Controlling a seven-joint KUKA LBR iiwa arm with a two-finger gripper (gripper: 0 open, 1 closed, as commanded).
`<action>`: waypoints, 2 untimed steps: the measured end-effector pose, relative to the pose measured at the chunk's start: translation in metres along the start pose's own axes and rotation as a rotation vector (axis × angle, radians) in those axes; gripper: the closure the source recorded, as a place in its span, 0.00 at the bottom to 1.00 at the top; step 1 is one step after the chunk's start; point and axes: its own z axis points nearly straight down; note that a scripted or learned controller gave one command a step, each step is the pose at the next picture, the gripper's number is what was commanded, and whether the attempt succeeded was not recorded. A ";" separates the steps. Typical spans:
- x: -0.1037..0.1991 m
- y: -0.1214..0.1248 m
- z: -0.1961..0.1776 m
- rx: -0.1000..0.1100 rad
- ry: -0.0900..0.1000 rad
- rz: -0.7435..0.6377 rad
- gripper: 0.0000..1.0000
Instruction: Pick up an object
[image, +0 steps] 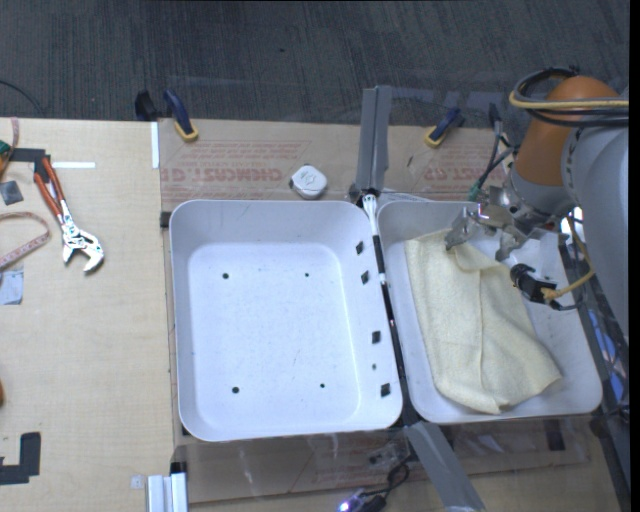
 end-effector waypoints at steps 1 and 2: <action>0.044 -0.010 0.000 0.000 0.001 -0.540 0.00; -0.004 -0.040 -0.011 0.000 0.000 -0.528 0.00</action>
